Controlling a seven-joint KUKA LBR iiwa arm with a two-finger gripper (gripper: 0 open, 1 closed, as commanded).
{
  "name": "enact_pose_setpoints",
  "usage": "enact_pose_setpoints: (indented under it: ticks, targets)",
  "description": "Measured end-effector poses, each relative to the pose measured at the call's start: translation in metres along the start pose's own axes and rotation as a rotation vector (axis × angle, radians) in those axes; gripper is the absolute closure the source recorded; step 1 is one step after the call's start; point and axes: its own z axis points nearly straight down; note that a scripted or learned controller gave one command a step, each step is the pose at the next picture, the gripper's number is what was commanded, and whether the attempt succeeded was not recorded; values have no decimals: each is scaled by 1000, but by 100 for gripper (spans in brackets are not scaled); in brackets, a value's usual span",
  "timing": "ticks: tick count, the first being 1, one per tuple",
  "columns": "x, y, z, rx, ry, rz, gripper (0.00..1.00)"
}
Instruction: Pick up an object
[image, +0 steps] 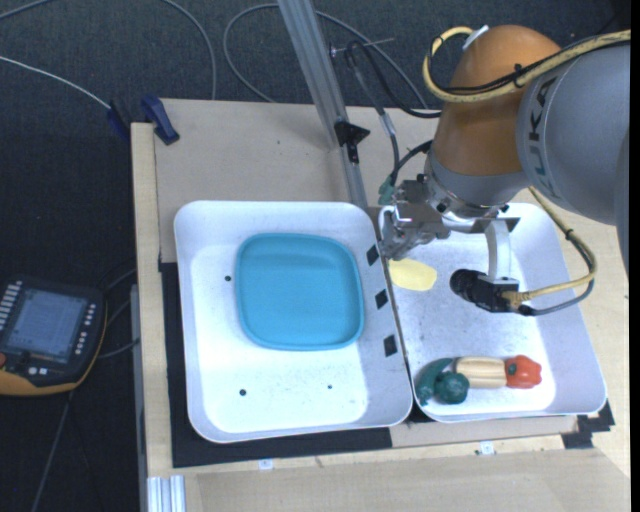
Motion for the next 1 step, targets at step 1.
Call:
enact_pose_setpoints:
  ticks: [1]
  targets:
    - [51, -6, -7, 0, 0, 0, 100]
